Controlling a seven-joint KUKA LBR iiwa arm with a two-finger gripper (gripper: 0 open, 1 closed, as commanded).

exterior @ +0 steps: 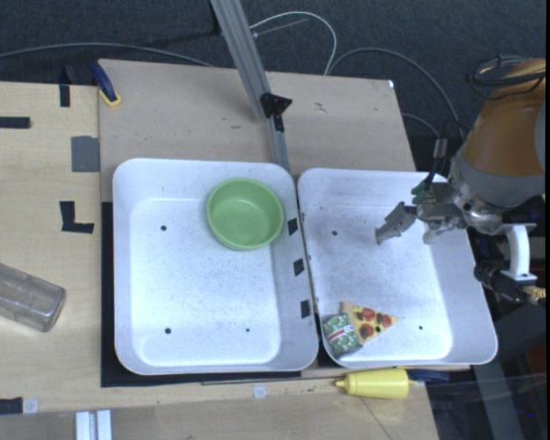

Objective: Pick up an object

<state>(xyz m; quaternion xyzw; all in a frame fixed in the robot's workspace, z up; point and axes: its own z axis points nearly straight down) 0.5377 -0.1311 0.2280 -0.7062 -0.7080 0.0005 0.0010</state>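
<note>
L bin (142, 273): green bowl (245, 213) near its back R corner. R bin (458, 337): pizza slice (359, 325) at front L. Gripper (411, 225) over R bin's back, fingers spread, nothing btwn them. Yellow bottle (378, 384) lies just in front of R bin.

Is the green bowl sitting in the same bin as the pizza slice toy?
No, the green bowl sits in the left bin, while the pizza slice toy lies in the right bin.
</note>
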